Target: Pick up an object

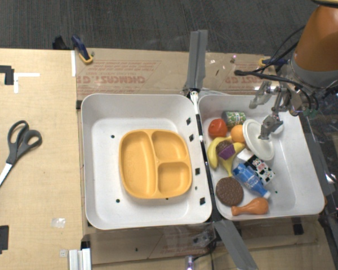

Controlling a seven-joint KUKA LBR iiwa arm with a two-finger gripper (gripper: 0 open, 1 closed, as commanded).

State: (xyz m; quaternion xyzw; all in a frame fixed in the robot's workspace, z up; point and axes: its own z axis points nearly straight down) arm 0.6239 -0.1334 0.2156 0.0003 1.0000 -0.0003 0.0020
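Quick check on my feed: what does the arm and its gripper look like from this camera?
The arm shows a rounded orange band above a grey wrist. Dark cables loop beside it. The gripper is bare silvery metal, with slim fingers and small bracket-like parts.

Glossy white plastic bins (96, 167), smooth matt yellow plastic tray (155, 163), pale wood-grain bench (34, 196), brown cardboard (129, 75).

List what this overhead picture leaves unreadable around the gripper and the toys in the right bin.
- Two-finger gripper: finger state unclear, too small against the round white plastic disc.
- Disc: partly covered by the gripper.
- Curved yellow toy banana: partly under the small purple toy block.
- Grey and orange arm: cut by the top-right edge.
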